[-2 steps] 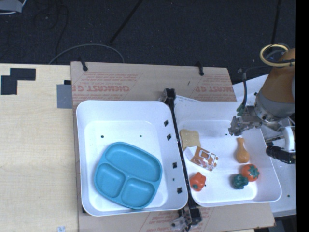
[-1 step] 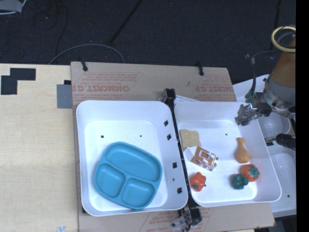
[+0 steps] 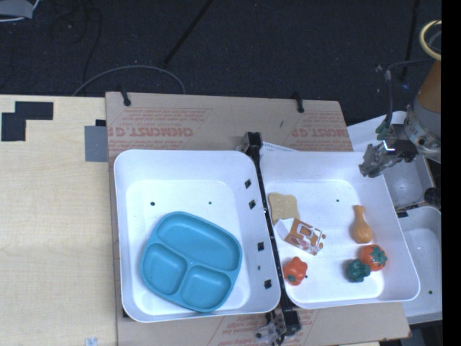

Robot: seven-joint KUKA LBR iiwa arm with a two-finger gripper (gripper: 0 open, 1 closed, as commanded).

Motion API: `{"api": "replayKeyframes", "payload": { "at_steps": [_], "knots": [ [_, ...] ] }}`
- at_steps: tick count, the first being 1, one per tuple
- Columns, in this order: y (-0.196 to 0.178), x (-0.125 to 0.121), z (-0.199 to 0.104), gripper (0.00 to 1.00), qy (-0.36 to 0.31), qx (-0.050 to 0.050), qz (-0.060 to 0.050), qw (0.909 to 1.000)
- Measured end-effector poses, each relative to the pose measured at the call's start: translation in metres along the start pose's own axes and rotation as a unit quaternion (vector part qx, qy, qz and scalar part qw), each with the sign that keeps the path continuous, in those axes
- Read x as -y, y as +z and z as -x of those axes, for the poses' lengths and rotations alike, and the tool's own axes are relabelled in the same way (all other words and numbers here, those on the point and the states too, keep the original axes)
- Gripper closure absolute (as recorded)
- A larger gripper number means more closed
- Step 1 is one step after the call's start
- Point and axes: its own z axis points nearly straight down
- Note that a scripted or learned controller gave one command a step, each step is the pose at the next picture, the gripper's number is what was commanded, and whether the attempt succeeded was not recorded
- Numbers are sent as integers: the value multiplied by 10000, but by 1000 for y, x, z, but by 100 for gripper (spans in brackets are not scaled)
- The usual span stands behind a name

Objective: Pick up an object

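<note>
Upside-down red print on the cardboard (image 3: 189, 123) under the bins is too blurred to read. The gripper (image 3: 377, 158) hangs over the right bin's (image 3: 328, 168) far right rim; its finger state cannot be told. The orange gourd-shaped toy (image 3: 361, 225) lies in that bin.

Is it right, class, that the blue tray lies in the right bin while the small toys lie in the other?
No. The camera view shows the blue tray in the left bin; the small toys lie in the right bin.
</note>
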Motion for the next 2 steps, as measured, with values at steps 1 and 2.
{"api": "replayKeyframes", "payload": {
  "at_steps": [1,2],
  "knots": [
    [16,15,-55,100,-6,-17,-40,10000],
    [29,25,-109,100,-3,-18,-44,10000]
  ]
}}
